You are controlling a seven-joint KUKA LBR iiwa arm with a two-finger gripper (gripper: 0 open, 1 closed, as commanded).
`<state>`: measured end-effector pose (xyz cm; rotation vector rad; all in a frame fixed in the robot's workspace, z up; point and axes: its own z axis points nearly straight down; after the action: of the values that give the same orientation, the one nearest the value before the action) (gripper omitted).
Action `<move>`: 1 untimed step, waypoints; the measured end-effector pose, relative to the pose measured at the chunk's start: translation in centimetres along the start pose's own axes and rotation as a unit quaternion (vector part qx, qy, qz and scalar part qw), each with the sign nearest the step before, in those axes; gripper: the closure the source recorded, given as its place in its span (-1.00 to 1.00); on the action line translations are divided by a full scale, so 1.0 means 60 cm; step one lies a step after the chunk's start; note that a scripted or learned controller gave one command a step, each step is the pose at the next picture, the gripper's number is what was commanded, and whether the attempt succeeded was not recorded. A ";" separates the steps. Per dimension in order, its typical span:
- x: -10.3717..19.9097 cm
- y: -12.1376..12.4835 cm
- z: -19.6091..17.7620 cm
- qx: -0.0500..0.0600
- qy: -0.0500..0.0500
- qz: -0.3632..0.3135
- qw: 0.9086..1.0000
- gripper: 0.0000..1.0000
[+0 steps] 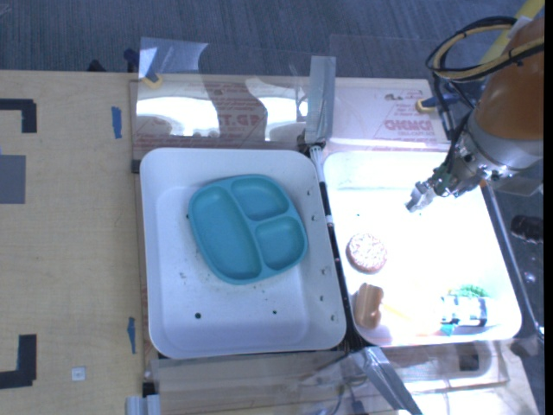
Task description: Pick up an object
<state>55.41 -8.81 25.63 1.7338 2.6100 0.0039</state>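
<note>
- Below, we see the bench (pixel 60 232), a pale wooden surface carrying two shallow white bins side by side.
- We find the left bin (pixel 164 318) holding a blue divided plate (pixel 246 229), which lies near the bin's middle, a little toward its far edge.
- We see the right bin (pixel 510 314) washed in bright light, so its floor is hard to read.
- We see the arm (pixel 510 119) reaching in over the right bin's far right corner, its gripper (pixel 423 197) hanging above the bin's far half; we cannot tell how it stands, and nothing shows in it.
- We note a tan object (pixel 368 305) at the right bin's near left corner, just beside the left wall.
- We note a round speckled pink object (pixel 366 251) close behind it, by the same wall.
- We spot a small green and blue object (pixel 465 309) near the right bin's near right corner, too washed out to name.
</note>
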 end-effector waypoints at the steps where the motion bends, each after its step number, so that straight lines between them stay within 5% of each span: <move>1: 0.079 0.145 0.038 0.003 0.002 0.193 0.981 1.00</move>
<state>61.60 -1.09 23.41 2.2101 2.2332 0.0014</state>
